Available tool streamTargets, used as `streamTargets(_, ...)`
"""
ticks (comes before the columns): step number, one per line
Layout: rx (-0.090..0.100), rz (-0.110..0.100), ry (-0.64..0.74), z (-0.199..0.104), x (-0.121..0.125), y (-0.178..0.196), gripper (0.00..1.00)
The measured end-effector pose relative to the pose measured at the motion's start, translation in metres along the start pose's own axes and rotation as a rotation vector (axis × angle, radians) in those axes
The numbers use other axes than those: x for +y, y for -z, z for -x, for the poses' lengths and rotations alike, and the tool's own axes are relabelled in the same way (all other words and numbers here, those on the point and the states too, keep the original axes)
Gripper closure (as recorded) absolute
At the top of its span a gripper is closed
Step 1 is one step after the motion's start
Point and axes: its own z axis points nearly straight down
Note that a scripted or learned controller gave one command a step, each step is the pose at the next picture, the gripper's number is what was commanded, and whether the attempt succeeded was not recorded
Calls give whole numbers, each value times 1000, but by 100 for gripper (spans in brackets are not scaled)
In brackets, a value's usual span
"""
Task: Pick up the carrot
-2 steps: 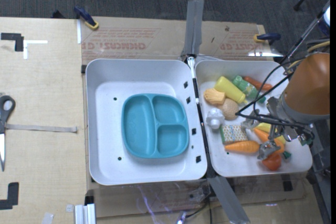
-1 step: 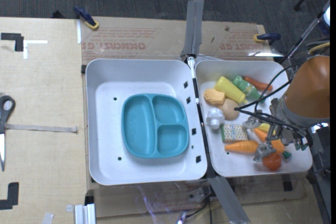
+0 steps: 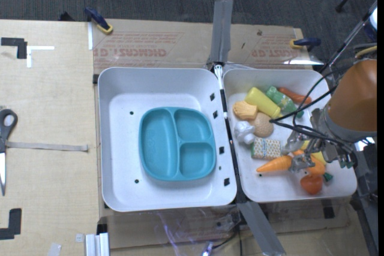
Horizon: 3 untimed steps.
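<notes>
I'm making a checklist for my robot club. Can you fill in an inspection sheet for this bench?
Surface: two white bins side by side; left bin, right bin.
Job's things: carrot lies in the right bin, tip pointing left.
Clutter: blue divided plate in the left bin; toy foods around the carrot, including a yellow piece and a cracker.
End effector: low over the right bin at the carrot's thick end; grip unclear.
Cables: black cables cross the right bin.
Surroundings: scissors on the left, clamps at the back.
</notes>
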Motion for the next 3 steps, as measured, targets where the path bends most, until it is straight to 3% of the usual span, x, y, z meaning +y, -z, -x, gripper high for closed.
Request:
streamTargets(1,14,1,313,16,13,-11,100)
streamTargets(2,14,3,314,16,14,-12,0)
streamTargets(3,21,15,597,-7,49,-17,0)
